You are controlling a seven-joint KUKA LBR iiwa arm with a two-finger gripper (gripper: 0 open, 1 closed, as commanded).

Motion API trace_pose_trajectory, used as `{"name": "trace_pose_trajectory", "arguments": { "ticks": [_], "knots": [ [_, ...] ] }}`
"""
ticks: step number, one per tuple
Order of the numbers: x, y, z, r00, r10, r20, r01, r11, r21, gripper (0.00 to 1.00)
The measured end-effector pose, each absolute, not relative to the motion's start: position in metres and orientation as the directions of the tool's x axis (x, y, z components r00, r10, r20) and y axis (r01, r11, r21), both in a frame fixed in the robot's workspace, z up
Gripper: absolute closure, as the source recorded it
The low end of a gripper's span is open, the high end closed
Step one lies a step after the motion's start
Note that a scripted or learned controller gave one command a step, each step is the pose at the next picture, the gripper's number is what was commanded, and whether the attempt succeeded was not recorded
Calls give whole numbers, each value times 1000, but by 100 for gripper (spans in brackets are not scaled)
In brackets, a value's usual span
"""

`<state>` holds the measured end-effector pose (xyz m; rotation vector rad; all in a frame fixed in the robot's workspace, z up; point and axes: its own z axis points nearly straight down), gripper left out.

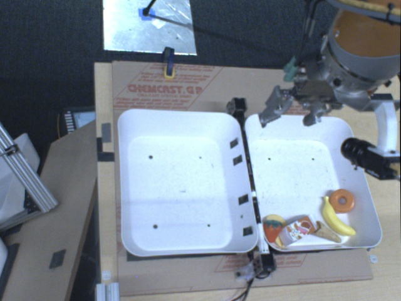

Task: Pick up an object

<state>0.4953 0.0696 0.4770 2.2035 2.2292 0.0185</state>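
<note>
My gripper (291,113) hangs over the far edge of the right bin (294,168), its two fingers spread apart with nothing between them. Along that bin's near edge lie several small items: a yellow banana (336,218), an orange ring-shaped piece (342,200), a red-orange fruit (273,227), a white and red packet (296,229) and a tan cone-like piece (327,232). The gripper is well above and far behind them.
The left bin (178,180) sits beside the right one, joined by a black clipped seam (245,168). A black fitting (366,155) juts over the right bin's right rim. A shiny metal sheet (149,16) lies beyond the bench.
</note>
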Motion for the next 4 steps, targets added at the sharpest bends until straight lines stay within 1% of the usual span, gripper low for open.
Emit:
{"name": "trace_pose_trajectory", "arguments": {
  "ticks": [1,2,3,4],
  "knots": [
    [486,128,515,-10,1000,3,1000,10,6,0],
    [486,200,536,-11,1000,4,1000,11,5,0],
    [486,236,535,-8,1000,2,1000,8,2,0],
    [486,233,488,0,1000,-1,1000,0,-2,0]
  ]
}}
